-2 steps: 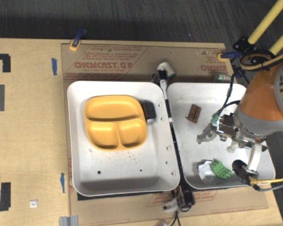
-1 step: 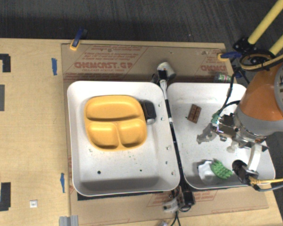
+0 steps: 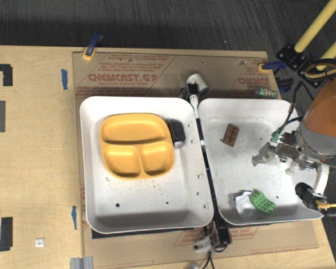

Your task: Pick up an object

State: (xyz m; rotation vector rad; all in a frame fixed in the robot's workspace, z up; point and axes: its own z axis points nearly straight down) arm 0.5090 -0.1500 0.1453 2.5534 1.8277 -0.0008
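In the right bin (image 3: pixel 243 112), a small brown ridged block (image 3: pixel 231 134) lies near the upper middle. A green studded piece (image 3: pixel 262 202) rests against a crumpled white item (image 3: pixel 245 203) close to the front wall. My gripper (image 3: pixel 271 151) hangs over the right side of this bin, to the right of the brown block and above the green piece, touching neither. The left bin (image 3: pixel 95 167) holds a yellow divided tray (image 3: pixel 137 144). A small black object (image 3: pixel 176 132) sits against the tray's right edge.
The two bins meet along a central ridge (image 3: pixel 203 156). The arm's orange band (image 3: pixel 327 114) and grey wrist cover the right bin's right wall. Blue clamps (image 3: pixel 92 45) and cables sit on the cardboard behind the bins.
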